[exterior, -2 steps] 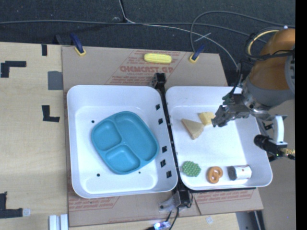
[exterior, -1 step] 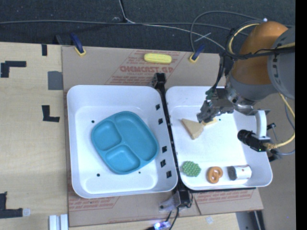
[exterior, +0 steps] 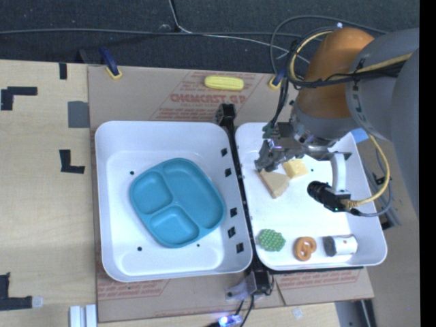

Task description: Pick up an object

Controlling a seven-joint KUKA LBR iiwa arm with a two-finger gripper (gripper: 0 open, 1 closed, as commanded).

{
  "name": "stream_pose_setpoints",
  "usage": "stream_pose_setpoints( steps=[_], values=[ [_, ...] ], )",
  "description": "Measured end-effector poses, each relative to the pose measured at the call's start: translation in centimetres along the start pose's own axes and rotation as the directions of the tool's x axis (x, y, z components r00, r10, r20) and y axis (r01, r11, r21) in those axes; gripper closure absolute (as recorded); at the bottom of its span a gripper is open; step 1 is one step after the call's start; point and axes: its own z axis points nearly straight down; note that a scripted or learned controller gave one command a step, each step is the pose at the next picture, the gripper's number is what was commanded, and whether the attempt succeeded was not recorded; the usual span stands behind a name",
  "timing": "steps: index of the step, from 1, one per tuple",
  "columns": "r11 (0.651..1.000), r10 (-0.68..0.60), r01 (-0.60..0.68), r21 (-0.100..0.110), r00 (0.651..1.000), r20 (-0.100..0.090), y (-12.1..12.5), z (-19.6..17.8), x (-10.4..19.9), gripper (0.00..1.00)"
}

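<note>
My gripper (exterior: pixel 271 159) hangs low over the upper left part of the right bin (exterior: pixel 368 251). Just below it lies a tan wedge (exterior: pixel 275 183), touching or almost touching the gripper's tip. A small yellow block (exterior: pixel 296 168) sits right beside the wedge, partly under the wrist. Along the bin's front edge lie a green knobbly ball (exterior: pixel 271 240), a small brown pretzel (exterior: pixel 304 248) and a white and black cylinder (exterior: pixel 339 244).
The left bin (exterior: pixel 109 182) holds a blue divided plate (exterior: pixel 176 201). A yellow corn cob (exterior: pixel 223 82) lies on the cardboard behind the bins. The arm's orange band (exterior: pixel 337 60), cables and a black fitting (exterior: pixel 325 195) overhang the right bin's right half.
</note>
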Motion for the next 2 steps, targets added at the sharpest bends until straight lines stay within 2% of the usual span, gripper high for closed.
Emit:
stream_pose_setpoints(
  steps=[2],
  values=[
    [1.000,-0.001,0.001,-0.002,1.000,-0.001,3.9,-1.5,9.8,1.00]
  ],
)
